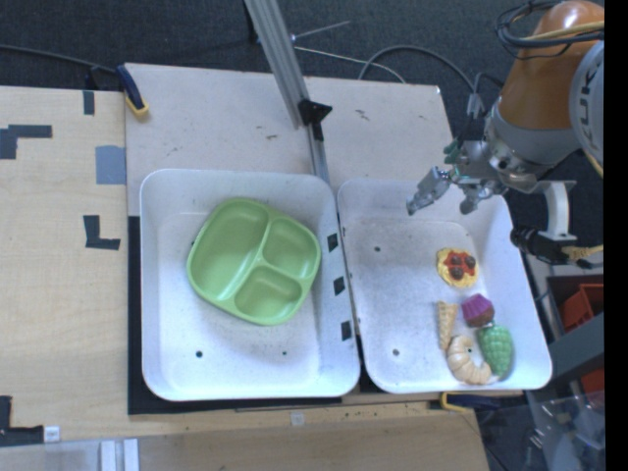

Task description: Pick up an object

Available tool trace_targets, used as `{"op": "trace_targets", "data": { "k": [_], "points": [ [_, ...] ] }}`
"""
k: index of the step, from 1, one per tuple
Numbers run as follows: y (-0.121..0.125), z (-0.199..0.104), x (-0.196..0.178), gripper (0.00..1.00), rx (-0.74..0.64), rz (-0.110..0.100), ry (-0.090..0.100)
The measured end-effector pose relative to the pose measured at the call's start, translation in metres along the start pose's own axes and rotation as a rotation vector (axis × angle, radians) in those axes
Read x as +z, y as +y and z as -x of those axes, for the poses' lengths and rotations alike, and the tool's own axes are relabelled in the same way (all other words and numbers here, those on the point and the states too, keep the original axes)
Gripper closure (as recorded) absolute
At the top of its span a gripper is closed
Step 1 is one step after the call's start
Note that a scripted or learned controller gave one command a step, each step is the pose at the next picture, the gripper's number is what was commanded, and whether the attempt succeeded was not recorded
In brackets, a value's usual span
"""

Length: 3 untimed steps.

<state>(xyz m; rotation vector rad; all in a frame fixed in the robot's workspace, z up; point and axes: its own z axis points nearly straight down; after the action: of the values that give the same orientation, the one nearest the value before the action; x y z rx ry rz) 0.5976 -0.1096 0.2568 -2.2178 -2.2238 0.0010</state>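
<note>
Over the right bin's (378, 263) far end hangs the gripper (446, 192), fingers spread apart, nothing between them. Pickable items sit well apart from it, bunched toward the near right corner: small pizza (457, 267), purple piece (478, 309), cone (446, 322), shrimp (468, 361), green grapes (497, 347). Left bin (157, 263) holds a green divided plate (253, 260).

Risks, as I judge them: the cluster is tight, so the fingers could knock neighbours or catch two; a straight descent here closes on bare floor; items near the wall leave little finger room.

Green plate (254, 260), white bins (157, 263), purple toy (478, 310), orange-banded arm (549, 57).
</note>
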Motion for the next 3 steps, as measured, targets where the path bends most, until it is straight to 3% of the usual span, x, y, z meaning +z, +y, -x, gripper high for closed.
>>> {"op": "trace_targets", "data": {
  "k": [1, 3],
  "points": [
    [0.0, 0.0, 0.0, 0.0, 0.0, 0.0, 0.0],
    [-0.01, -0.001, 0.117, 0.0, 0.001, -0.007, 0.0]
  ]
}}
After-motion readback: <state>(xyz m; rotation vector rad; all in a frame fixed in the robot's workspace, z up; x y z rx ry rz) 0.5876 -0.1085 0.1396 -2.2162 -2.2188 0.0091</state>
